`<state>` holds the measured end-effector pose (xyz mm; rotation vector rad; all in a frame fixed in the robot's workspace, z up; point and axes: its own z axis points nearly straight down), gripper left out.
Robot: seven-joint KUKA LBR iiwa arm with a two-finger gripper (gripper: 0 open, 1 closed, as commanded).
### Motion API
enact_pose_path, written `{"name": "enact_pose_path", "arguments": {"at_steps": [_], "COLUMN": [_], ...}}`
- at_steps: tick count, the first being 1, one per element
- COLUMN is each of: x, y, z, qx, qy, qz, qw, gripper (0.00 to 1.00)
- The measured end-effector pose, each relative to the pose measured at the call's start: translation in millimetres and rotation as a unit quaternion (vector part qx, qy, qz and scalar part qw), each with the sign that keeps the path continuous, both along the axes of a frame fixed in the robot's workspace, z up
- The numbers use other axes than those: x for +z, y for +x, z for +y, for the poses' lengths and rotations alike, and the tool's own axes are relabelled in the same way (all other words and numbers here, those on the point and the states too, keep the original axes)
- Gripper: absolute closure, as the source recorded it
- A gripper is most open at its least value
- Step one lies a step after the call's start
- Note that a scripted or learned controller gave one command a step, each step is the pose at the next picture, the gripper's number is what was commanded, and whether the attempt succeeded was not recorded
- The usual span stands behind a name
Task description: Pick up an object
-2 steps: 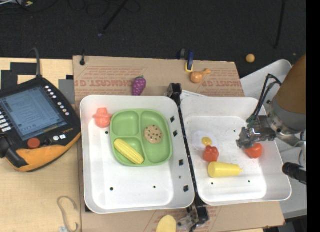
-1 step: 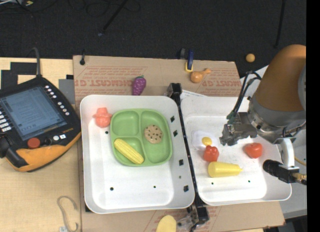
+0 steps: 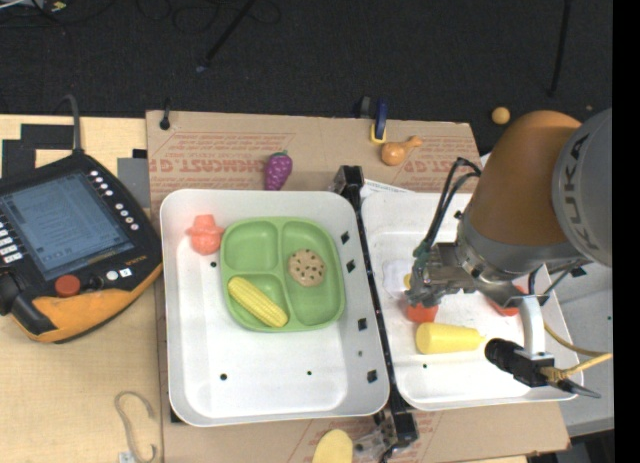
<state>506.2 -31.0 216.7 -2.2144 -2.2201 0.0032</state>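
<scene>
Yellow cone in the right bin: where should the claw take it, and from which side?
Take the yellow cone across its thicker left end, coming straight down from above. It lies on its side, long axis left-right in the view, tapering rightward, so closing the claw across its width there should probably slip less than at the narrow end.

My grey arm segment (image 3: pixel 592 191) carries dark letters, KUK, cut off at the edge. The flat brown cardboard sheet (image 3: pixel 225 151) bears red print, upside down, unreadable to me.
</scene>
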Motion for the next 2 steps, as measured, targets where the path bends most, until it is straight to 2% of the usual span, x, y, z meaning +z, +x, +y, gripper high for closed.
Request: {"name": "enact_pose_path", "arguments": {"at_steps": [1, 2], "x": [16, 13], "y": [11, 9], "z": [4, -9], "qx": [-0.001, -0.002], "qy": [-0.0011, -0.0013], "qz": [-0.002, -0.001], "qw": [1.0000, 1.0000], "gripper": [1.00, 1.00]}}
